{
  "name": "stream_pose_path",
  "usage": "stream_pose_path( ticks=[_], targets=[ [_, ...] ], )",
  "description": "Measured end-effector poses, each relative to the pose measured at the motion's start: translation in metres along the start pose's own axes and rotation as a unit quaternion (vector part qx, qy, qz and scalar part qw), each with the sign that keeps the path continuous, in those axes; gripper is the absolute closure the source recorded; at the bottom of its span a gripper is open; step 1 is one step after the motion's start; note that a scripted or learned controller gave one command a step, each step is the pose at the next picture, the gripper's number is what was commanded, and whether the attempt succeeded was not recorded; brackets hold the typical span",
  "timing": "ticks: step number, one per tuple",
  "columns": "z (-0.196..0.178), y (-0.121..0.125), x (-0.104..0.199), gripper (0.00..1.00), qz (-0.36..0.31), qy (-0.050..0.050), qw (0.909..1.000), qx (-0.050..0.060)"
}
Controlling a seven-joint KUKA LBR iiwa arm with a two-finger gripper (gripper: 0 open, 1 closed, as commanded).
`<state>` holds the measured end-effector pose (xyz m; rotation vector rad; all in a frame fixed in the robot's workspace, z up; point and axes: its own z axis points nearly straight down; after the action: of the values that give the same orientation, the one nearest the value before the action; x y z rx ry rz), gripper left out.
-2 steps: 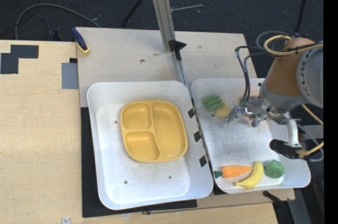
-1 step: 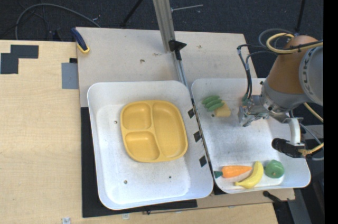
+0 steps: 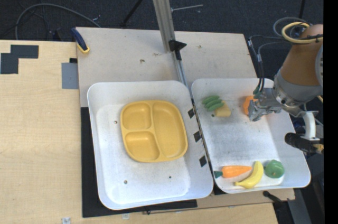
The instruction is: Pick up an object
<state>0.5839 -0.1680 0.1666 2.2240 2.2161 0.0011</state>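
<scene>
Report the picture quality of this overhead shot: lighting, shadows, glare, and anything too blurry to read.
Camera view: lighting is even and soft, with only faint shadows under the yellow divided plate and the bins' rims; the white right bin is bright but not blown out; the floor above the bench is dark, cables barely readable; the gripper is small and soft, so its fingers cannot be made out; the toy food is recognisable but lacks fine detail.

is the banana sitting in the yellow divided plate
No, the banana lies in the right bin beside the carrot, while the yellow divided plate sits in the left bin.
</scene>
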Motion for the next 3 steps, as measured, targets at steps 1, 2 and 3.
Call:
stream_pose_path(
  ticks=[1, 2, 3],
  targets=[
    [-0.043, -0.003, -0.001, 1.0, -0.002, 0.0, 1.0, 0.0],
    [-0.072, -0.002, -0.002, 1.0, -0.002, 0.0, 1.0, 0.0],
    [-0.081, -0.006, 0.053, 1.0, -0.004, 0.002, 1.0, 0.002]
  ],
)
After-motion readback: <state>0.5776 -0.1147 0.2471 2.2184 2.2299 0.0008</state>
